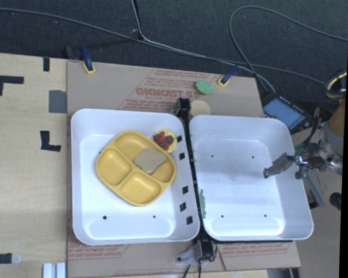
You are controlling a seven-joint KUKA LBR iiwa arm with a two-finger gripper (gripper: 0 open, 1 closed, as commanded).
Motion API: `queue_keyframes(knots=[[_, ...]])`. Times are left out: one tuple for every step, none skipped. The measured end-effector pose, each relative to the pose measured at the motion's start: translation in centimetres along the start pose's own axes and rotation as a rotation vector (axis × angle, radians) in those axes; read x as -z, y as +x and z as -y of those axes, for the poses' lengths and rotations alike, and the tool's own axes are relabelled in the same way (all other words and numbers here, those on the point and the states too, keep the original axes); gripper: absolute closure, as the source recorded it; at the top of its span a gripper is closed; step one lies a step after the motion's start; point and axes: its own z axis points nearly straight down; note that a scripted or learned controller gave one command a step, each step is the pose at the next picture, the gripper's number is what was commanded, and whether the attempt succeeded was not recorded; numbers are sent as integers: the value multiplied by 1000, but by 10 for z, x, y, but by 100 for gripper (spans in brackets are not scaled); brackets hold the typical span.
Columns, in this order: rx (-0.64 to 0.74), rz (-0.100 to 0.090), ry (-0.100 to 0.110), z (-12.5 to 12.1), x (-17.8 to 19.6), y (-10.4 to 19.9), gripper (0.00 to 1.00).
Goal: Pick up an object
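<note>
My claw (278,167), fingers' state untellable, hangs well right of the yellow divided plate (136,168), so I risk grabbing nothing.

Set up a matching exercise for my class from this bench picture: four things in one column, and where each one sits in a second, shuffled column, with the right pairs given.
Things:
1. yellow divided plate
2. tan square piece
3. green dotted object
4. gripper

Places:
A. on the cardboard behind the bins
B. at the right edge of the right bin
C. in the left bin
D. on top of the yellow plate

Pairs: 1-C, 2-D, 3-A, 4-B
</note>
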Motion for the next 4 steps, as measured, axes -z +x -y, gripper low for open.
queue_keyframes(knots=[[0,0,1,2,-44,1,0],[1,0,1,-8,-98,4,0],[2,1,-3,-9,-85,4,100],[1,3,-10,-13,-23,-1,100]])
